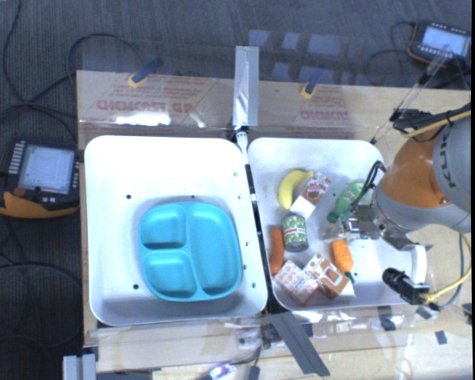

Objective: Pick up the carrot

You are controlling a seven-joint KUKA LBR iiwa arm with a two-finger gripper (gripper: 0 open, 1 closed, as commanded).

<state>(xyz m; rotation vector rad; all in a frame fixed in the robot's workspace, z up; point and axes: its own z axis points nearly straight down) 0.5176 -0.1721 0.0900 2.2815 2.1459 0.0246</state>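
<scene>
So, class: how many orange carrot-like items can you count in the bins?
2. One carrot lies along the right bin's left wall, below the banana. Another carrot sits near the end effector. Others may be hidden under the arm.

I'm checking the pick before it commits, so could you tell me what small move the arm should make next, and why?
Probably a short descent onto the carrot. The tool sits in the right bin just above the carrot's upper end, and nothing orange shows between its tips. The snack box lies close below-left of the carrot, so coming straight down seems safer than sweeping sideways.
</scene>
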